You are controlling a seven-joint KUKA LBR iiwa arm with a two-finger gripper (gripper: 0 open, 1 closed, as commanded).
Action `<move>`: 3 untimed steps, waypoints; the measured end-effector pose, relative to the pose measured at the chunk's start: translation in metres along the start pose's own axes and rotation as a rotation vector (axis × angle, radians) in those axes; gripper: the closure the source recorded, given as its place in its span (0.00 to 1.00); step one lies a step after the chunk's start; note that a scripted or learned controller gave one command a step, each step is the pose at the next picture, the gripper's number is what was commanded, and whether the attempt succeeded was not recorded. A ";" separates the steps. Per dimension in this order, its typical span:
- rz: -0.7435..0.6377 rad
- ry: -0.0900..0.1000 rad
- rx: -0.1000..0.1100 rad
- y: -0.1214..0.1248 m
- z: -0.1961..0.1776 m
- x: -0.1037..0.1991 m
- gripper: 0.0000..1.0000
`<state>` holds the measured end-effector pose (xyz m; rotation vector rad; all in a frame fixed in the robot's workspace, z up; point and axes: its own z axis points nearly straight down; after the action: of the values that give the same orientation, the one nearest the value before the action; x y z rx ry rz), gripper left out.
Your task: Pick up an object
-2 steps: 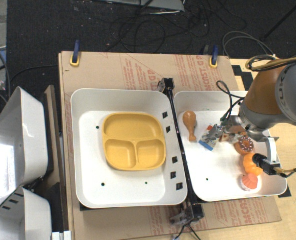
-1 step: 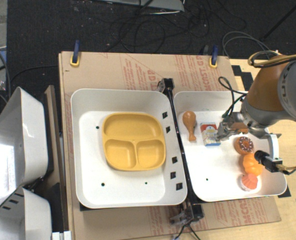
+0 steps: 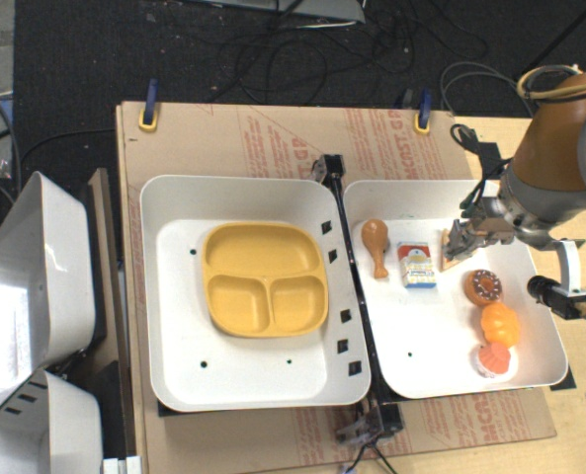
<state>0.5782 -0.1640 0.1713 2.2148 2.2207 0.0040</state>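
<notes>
In the right bin (image 3: 411, 358) lie a brown toy drumstick (image 3: 376, 245), a small red, white and blue carton (image 3: 417, 265), a chocolate donut (image 3: 483, 286), an orange (image 3: 499, 324) and a pink-red piece (image 3: 493, 360). My gripper (image 3: 462, 241) hangs low at the bin's upper right part, just right of the carton. A tan wedge-shaped piece (image 3: 455, 260) pokes out right under the gripper's tip, mostly hidden by it. Whether it is touched I cannot tell.
The left bin (image 3: 164, 294) holds a yellow divided plate (image 3: 266, 277). The grey arm with its orange band (image 3: 554, 141) fills the upper right. Black clips line the divider (image 3: 344, 265) between the bins. Cardboard lies under both bins.
</notes>
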 end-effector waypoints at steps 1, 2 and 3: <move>-0.001 0.000 0.000 0.002 -0.043 0.002 1.00; -0.001 0.000 -0.001 0.004 -0.090 0.002 1.00; -0.005 0.003 0.006 -0.007 -0.091 0.063 1.00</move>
<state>0.5710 -0.1005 0.2621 2.2138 2.2311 0.0011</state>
